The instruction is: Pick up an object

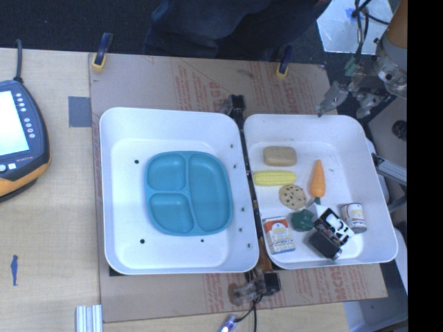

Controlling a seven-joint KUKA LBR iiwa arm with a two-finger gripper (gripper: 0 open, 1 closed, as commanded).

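On my left sits the left bin [111, 185] with a blue plate [188, 192], flat and low, so I'd skip it as a pick. The right bin [367, 144] holds the candidates: a small carton [278, 236] by its near-left corner, then a bun [279, 156], a corn cob [274, 178] and a cookie [293, 196], all looking like light, stiff toy food. A green lump [302, 220] lies just beside a black block [328, 235]; crowded, risky. The carrot [317, 178] stands freer, and I judge it light, hard and a bit slick, best pinched across its thick middle. A little can [355, 216] could roll. The gripper [353, 95] hangs beyond the bin's far edge, fingers apart, nothing between them.
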